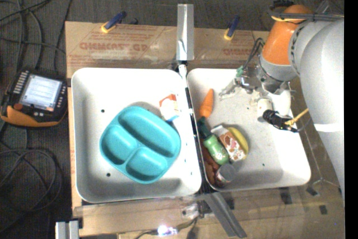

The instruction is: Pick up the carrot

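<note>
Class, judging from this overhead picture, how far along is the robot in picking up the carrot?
Done: nothing yet; the orange carrot lies in the right white bin, against its left wall. In hand: the gripper is over the same bin, to the carrot's right and apart from it, holding nothing visible. Left: reaching the carrot, closing on it and lifting it.

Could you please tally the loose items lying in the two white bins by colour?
Orange: 1, tapered orange carrot
Teal: 1, divided teal plastic plate
Green: 1, green bottle
Yellow: 1, yellow banana-like piece
Red-and-white: 2, small carton, packet
Total: 6
</note>
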Available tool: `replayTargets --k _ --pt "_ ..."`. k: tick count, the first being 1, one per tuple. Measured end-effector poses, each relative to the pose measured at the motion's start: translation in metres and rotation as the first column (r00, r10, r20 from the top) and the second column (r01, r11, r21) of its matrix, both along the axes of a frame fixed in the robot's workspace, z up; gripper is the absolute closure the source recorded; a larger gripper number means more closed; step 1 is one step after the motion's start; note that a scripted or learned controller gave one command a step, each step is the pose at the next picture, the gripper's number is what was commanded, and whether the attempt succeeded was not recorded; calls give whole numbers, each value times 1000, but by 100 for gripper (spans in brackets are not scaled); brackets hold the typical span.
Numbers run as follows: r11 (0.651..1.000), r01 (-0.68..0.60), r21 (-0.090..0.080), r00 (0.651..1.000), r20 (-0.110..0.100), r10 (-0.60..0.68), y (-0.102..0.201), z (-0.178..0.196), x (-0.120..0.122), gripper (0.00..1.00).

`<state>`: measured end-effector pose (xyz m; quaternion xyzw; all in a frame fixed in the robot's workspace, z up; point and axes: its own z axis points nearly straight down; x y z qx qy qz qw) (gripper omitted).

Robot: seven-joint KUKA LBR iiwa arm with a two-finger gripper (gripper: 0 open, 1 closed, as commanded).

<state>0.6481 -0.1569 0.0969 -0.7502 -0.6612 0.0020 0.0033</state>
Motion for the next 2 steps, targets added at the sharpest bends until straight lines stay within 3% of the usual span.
replayTargets --k 1,2 --pt "991 -133 -13 991 14 133 50 -8 10 0" --pt "990 -137 -16 991 11 137 49 -2 10 100"
